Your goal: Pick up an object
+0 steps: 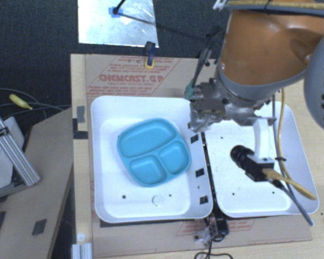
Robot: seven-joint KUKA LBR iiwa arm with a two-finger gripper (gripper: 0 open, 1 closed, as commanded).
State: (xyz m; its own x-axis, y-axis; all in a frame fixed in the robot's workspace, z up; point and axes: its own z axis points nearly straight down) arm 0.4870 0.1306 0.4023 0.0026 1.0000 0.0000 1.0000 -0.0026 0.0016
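Plate (154, 150), a blue one split into three sections, is the only thing here worth picking up, and it lies flat in the left bin (110, 201), down and to the left of the gripper (201, 124) as the camera sees it, well short of touching. Largest in the scene is the arm (264, 36), its orange band bulking over the top of the right bin (294, 128), with the wrist hardware hanging below. Next come the two white bins, sitting side by side on a sheet of printed cardboard (132, 72) on the desk (46, 144), which shows as a tan surface to the left. The plate fills much of the left bin. Smaller again is the black block (248, 163) with a tan cable, which looks like part of the arm's own rig over the right bin. The gripper itself is a small dark cluster poised over the seam between the bins near their far edge; whether it is spread or closed I cannot tell, and nothing can be made out in it. By my judgement the task is barely begun: the plate is not yet lifted, so reaching across, lowering, grasping its rim and raising it all remain.
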